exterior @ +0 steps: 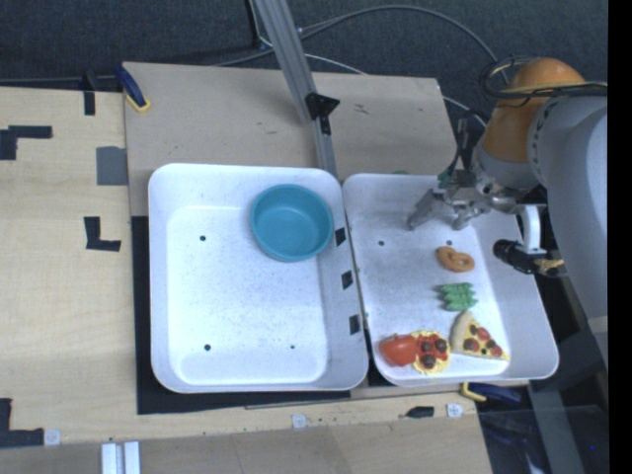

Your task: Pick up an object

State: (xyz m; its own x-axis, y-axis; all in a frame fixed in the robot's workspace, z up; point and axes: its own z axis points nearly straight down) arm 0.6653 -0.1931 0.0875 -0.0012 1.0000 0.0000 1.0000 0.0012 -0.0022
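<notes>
Five small things in all: one blue bowl [291,222] alone at the back of the left bin [188,354]; in the right bin [395,284] one pretzel [455,259], one green leaf piece [456,295], one pizza slice [478,338], one red-and-yellow toy [415,351]. Gripper [434,219] above the back of the right bin, fingers spread, grasping nothing, just behind the pretzel.

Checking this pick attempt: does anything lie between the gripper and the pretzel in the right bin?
Nothing visible does. The gripper hovers over the right bin, and bare bin floor separates it from the pretzel. The other toy foods lie nearer the camera, beyond the pretzel.
</notes>
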